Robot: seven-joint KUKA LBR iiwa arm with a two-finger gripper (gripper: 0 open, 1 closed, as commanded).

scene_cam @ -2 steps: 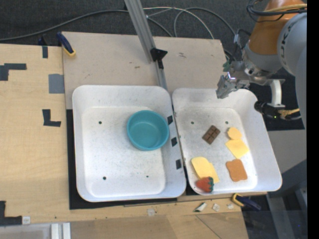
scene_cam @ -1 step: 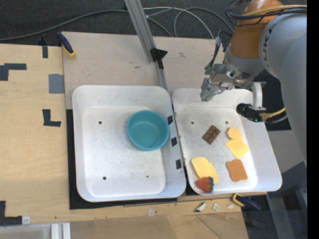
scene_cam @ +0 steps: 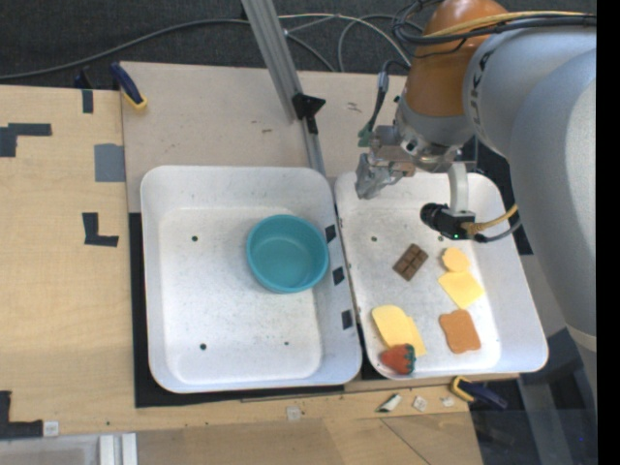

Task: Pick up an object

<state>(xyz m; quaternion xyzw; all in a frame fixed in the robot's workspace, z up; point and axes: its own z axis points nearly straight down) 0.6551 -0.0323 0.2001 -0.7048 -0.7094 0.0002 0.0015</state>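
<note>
Nearest the camera, in the right bin (scene_cam: 513,356) and well below the claw, a red strawberry-like piece (scene_cam: 397,359) touches a pale yellow slab (scene_cam: 395,325). Just right of them lies an orange block (scene_cam: 460,331), with a yellow piece (scene_cam: 460,288) and a smaller yellow bit (scene_cam: 455,260) above it. A brown chocolate bar (scene_cam: 411,261) sits closer to the claw, below and slightly right of it. Down-left of the claw, in the left bin (scene_cam: 184,201), rests a teal bowl (scene_cam: 287,252). The claw (scene_cam: 373,180) hangs over the right bin's far left corner; nothing shows between its fingers, and how far apart they stand cannot be told.
</note>
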